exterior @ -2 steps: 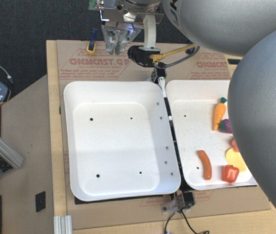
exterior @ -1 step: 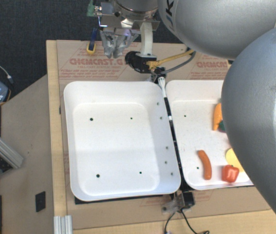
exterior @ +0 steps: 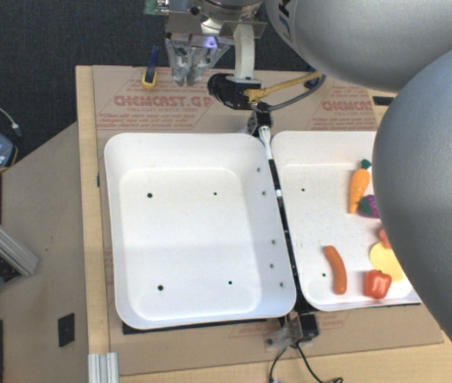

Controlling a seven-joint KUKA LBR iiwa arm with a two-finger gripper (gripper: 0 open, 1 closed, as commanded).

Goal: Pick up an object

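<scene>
The end effector hangs beyond the far rim of the left bin, above the cardboard-covered worktop; whether it is released or clenched I cannot tell, and nothing is seen in its grip. The toy food lies in the right bin, just beside the left bin: a carrot toward its far side, a purple piece touching the carrot, a sausage, a red pepper and a yellow piece near its front rim.
</scene>
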